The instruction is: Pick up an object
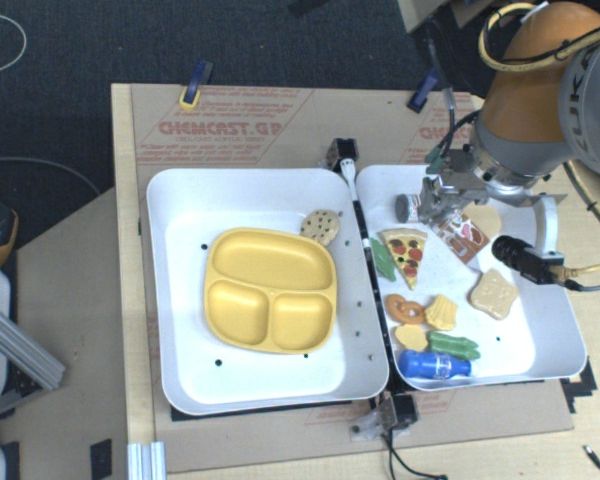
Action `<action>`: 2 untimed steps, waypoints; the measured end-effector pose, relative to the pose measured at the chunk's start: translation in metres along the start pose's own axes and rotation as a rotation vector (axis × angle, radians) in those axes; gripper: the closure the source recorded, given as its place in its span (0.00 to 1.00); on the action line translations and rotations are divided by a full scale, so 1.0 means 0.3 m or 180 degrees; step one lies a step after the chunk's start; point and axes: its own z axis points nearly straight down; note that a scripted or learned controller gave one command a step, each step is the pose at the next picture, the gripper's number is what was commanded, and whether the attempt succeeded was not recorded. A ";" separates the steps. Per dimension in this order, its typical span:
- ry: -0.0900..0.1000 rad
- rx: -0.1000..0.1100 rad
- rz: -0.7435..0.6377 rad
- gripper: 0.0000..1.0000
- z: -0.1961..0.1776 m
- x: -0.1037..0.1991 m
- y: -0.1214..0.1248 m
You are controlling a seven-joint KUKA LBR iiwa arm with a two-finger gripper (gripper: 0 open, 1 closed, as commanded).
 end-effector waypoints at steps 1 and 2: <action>0.0002 0.0003 -0.0001 1.00 -0.004 0.213 0.041; -0.0004 0.0003 0.0016 1.00 -0.027 0.195 0.038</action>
